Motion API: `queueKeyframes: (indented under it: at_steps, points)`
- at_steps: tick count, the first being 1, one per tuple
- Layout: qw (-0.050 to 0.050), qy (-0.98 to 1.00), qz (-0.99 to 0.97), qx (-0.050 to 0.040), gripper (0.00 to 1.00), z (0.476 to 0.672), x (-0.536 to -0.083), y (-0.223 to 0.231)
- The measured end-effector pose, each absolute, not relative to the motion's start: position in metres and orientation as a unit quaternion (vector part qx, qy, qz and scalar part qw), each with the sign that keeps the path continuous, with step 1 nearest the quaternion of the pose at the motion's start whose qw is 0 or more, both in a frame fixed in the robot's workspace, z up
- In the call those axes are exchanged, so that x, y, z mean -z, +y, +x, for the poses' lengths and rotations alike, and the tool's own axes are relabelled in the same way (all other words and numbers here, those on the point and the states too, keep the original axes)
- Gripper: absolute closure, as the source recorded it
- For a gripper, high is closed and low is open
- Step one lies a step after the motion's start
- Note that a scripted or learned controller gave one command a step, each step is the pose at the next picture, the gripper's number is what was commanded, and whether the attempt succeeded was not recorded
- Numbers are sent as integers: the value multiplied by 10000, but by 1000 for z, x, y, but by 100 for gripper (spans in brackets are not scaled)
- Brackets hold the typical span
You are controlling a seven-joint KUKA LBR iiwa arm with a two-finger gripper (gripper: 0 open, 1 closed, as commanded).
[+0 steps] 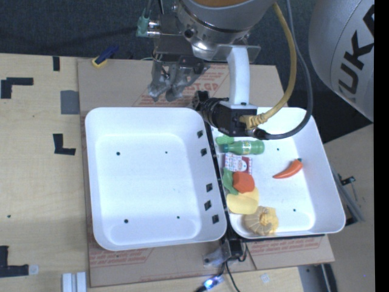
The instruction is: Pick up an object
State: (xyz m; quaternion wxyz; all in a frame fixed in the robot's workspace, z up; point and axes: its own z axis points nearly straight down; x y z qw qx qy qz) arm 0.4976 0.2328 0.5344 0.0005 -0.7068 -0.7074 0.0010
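A tan bench carries a cardboard sheet, and on it sit two shallow white bins side by side: the left bin and the right bin, where everything you could pick is gathered. Along that bin's left wall you have a green bottle, a red-and-white packet, an orange-red piece, a yellow piece and a tan crumpled lump, each touching its neighbour. An orange pepper lies well apart from them on bare floor.

Go for the pepper, I'd say: it has free space on every side (the crowded row invites a double catch or a knock against the wall). Come straight down over its middle, closing across its narrow width.

The gripper hangs above the cardboard behind the left bin, far from the objects. It grasps nothing, and I cannot tell how wide it stands.
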Motion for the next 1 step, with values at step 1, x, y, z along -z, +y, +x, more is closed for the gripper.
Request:
queueKeyframes:
  at_steps: [1]
  points:
    - [29,-7075,-7067,-85,100,492,-264,232]
